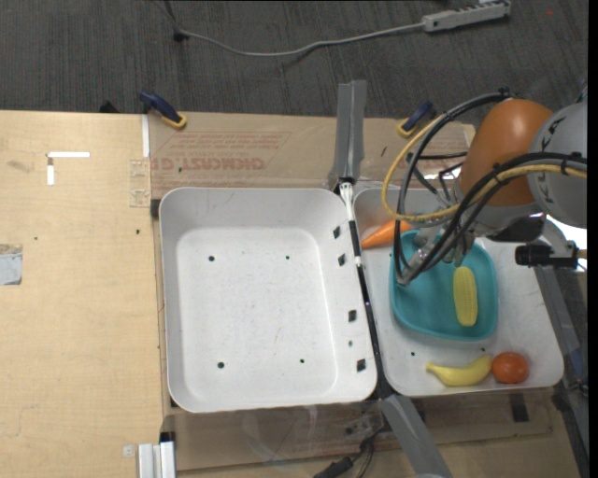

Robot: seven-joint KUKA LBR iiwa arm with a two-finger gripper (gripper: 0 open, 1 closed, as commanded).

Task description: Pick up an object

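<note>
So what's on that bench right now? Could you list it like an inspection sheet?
Surface: wooden bench with two white bins; left bin, right bin.
Job's things: in the right bin, a teal plate carrying a corn cob, a banana, a tomato, a carrot.
Clutter: nothing seen.
Claw: claw low over the plate, hidden by cables.
Cables: black and yellow loops on the arm.
Surroundings: clamps, power strip.

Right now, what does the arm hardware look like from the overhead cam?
The grey KUKA arm comes in from the right, with a rounded orange band above the wrist. Looped black and yellow cables run down toward the gripper, which looks metallic and is partly hidden by them. A black fitting sticks out sideways.
</note>
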